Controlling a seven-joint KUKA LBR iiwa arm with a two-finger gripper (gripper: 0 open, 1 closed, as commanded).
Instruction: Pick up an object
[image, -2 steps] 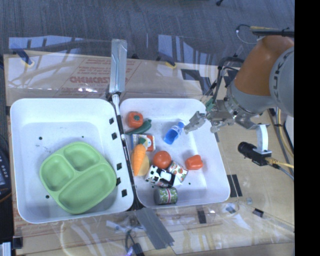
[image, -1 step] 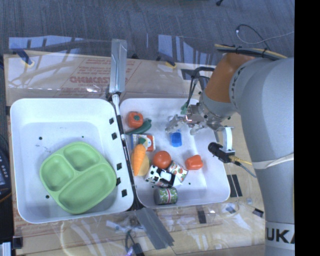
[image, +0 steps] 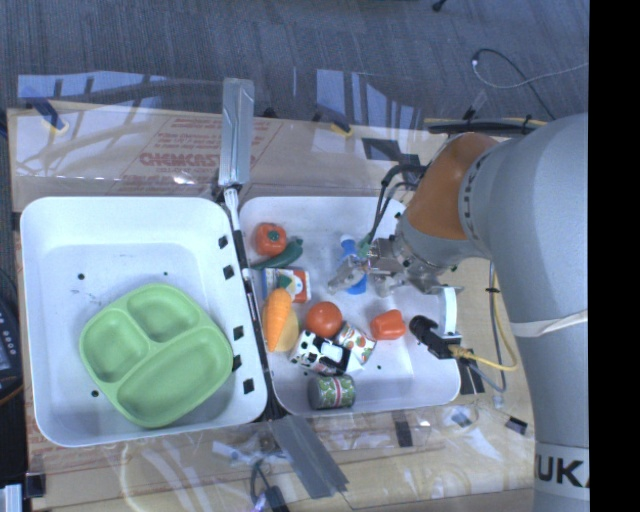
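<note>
pincer (image: 352, 272) down in the right bin (image: 430, 375), at a blue-and-clear object (image: 349, 262) toward twelve o'clock of the pile; open or closed, cannot tell. crowded at six o'clock: red ball (image: 323, 318), orange piece (image: 388, 324), carrot (image: 279, 319). risk of a glancing, empty grab.

Two shallow white bins (image: 60, 400), smooth plastic with a soft sheen. Green divided plate (image: 157, 353), matt plastic, even and unscratched. Toy tomato (image: 269, 238), carrot (image: 279, 318) and red ball (image: 324, 318), glossy moulded plastic catching small highlights. Small can (image: 331, 391), dull printed wrap. Black-and-white carton (image: 320, 352), printed paper look. Arm casing (image: 545, 250), smooth satin grey, with a semi-gloss orange band (image: 440, 195). Surface (image: 130, 150) under clear shiny film, brown cardboard beneath. Grey ribbed carpet (image: 150, 35), rough and matt.
</note>
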